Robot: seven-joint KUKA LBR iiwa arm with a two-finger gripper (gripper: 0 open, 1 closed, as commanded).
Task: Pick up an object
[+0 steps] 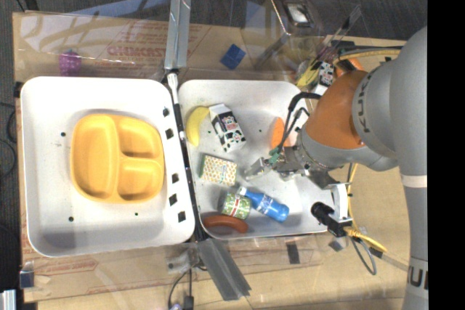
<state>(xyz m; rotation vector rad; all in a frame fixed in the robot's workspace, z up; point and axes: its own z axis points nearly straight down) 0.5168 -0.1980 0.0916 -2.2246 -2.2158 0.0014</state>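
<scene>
We see the arm (363, 120) bent low over the right bin (254, 94), its pincer (256, 169) beside the patterned box (219, 170), just above the blue bottle (265, 205); whether it grips anything, we cannot tell.

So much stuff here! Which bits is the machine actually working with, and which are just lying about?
Part of the job:
- the arm's pincer, low in the right white bin
- things it could pick there: yellow banana, blue plastic bottle, green can, patterned square packet, small black-and-white carton

Just lying about:
- yellow divided tray in the left bin
- blue block and purple block on the bench
</scene>
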